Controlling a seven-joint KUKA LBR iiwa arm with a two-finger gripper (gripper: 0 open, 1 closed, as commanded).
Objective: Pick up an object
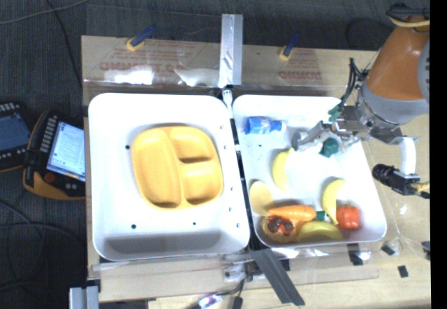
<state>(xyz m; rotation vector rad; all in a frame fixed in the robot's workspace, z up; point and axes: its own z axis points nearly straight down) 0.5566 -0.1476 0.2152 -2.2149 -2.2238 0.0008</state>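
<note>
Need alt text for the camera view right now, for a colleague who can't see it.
The grey-and-orange arm reaches over the right bin, above toy fruit including a banana and carrot. The left bin holds a yellow divided tray.

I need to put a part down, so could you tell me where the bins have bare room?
Left bin: bare floor rings the yellow tray, widest along the near edge. Right bin: a small patch between the two banana pieces and. Crowded at its near edge, and under the end effector.
</note>
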